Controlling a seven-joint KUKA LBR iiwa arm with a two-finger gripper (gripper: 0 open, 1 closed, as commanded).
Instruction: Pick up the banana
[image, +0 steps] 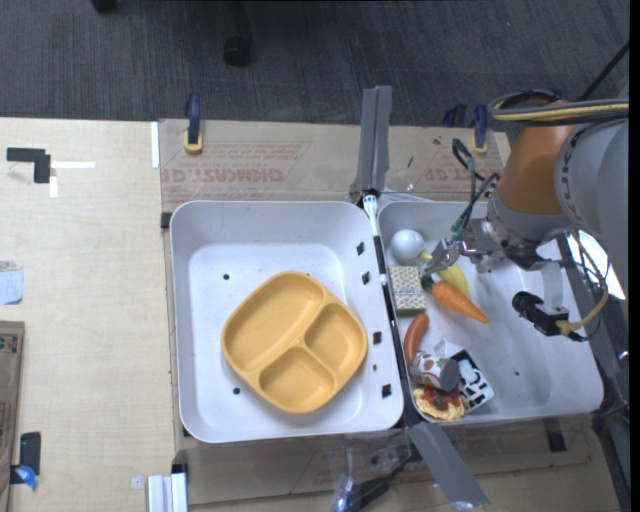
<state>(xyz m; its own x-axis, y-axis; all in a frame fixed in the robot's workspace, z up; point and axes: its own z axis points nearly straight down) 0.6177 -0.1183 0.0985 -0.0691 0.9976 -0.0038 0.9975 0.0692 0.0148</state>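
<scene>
Two shallow white plastic bins sit side by side on the bench. The left bin (195, 330) holds a yellow-orange plate (293, 342), smooth, rounded-square, moulded into three compartments.

The right bin (560, 385) holds a cluster along its left side. The banana (452, 277), pale yellow and short, lies in the upper part of this bin, touching the thick end of a tapered orange carrot (458, 301). A small glossy silver ball (407, 243) rests near the bin's top left corner. Below it sits a rectangular, speckled green-and-tan block (405, 288), then a smooth red sausage-shaped item (416, 333), then a pile of crumpled printed packets (448, 383) at the bottom left.

The gripper (448, 258) is positioned directly at the banana's upper end, beneath the arm's orange band (530, 170). Whether its tips are apart or closed cannot be determined; cabling and the wrist body obscure them.
</scene>
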